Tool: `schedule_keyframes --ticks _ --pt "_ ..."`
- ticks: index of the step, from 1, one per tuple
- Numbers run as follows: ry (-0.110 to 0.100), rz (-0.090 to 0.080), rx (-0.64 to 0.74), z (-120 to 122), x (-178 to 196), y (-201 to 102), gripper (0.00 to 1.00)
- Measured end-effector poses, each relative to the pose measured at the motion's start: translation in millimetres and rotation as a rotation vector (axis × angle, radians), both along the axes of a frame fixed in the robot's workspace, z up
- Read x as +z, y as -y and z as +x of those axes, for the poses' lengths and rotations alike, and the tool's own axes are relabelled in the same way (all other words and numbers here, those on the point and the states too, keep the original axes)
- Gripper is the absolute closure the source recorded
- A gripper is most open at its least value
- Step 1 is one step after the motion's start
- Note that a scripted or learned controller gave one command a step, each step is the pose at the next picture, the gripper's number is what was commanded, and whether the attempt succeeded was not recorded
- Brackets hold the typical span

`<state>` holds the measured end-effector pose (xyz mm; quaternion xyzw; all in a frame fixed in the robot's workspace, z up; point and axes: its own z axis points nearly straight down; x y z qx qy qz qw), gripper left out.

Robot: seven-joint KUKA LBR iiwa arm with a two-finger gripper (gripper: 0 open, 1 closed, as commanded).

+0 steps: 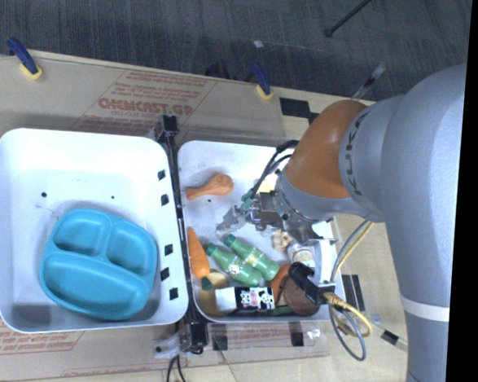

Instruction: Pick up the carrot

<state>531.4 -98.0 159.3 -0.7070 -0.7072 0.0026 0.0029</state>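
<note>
Both bins (29, 163) show smooth white plastic with a soft sheen, and the blue tray (99, 264) in the left one looks like matt moulded plastic. The carrot (198, 255) is smooth orange plastic beside glossy green bottles (246, 264), while the arm (405, 149) wears a satin grey shell. The bench (147, 98) is dull brown printed cardboard.

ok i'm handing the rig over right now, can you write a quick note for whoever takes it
Claw: over the middle of the right bin, above the clutter, nothing seen between its fingers.
Carrot: lying along the right bin's left wall, beside the green bottle. Drumstick sits further back.
Left bin: holds the blue tray.
Done: nothing yet; the carrot is on the bin floor.
Left: move the claw left and forward to the carrot, grasp, lift.
</note>
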Motion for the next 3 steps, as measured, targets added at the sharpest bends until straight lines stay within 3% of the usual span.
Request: schedule_keyframes --ticks 1,2,3 --pt "0.003 -0.001 -0.026 -14 32 -52 0.00" --pt "0.003 -0.001 0.103 59 32 -26 0.00" --pt "-0.001 0.001 0.068 13 32 -65 0.00"
